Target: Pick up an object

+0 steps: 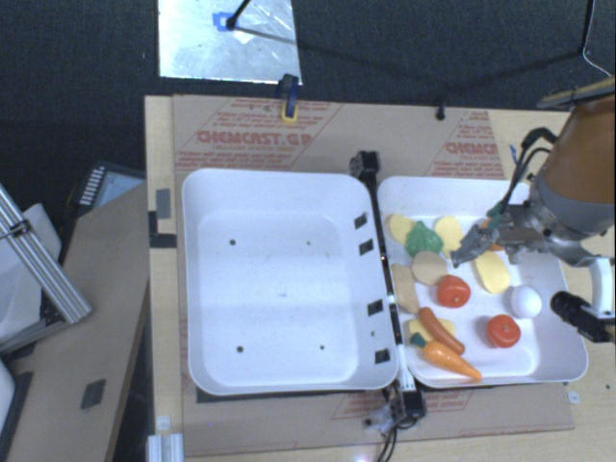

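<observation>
Yellow toy (493, 271), just beside gripper (469, 248)

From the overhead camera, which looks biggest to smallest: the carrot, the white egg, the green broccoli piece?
1. Carrot, clearly the longest.
2. Broccoli piece and white egg look about the same, so I won't rank them.

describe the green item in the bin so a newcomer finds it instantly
Look in the right-hand bin, the one holding the toy food. Near its upper left, the green broccoli-like piece sits between two pale yellow pieces. It is the only green item; its neighbours are yellow, tan, red, orange or white.
</observation>
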`<move>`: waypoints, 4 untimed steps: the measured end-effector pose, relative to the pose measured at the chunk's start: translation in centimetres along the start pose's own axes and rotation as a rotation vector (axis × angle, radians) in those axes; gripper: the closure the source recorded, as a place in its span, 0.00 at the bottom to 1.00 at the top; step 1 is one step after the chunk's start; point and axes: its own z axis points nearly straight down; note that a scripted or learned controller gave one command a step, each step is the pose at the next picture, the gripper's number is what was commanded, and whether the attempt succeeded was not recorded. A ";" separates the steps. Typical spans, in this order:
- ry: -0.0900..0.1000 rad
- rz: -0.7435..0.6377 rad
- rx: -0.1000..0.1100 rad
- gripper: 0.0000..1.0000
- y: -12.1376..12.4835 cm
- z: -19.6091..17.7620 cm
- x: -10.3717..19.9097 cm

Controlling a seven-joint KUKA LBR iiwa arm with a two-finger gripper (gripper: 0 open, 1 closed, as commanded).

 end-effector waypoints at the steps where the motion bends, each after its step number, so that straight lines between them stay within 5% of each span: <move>1: -0.001 0.005 0.002 0.00 -0.5 9.2 -5.8; 2: 0.001 -0.004 0.002 0.00 2.6 15.8 -2.4; 3: 0.000 0.001 0.003 0.00 0.8 15.6 -2.8; 4: -0.001 0.000 -0.004 1.00 1.0 14.4 -2.8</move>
